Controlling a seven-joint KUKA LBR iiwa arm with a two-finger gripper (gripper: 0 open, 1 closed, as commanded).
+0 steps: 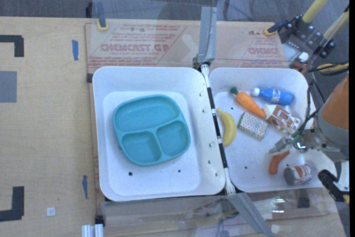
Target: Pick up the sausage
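Sausage [275, 162]: orange-red, lying tilted in the right bin [244, 175], toward its lower right, just left of a can [297, 174].
Gripper [282, 145]: at the right bin's right side, fingertips just above the sausage's upper end; whether the jaws are spread or closed, I cannot tell.
Other things in the right bin: a banana [226, 126] by the left wall, a carrot [250, 104], a blue bottle [274, 95], a speckled sponge [252, 126], a small carton [283, 118].
Left bin [105, 119]: holds a teal divided plate [151, 129].
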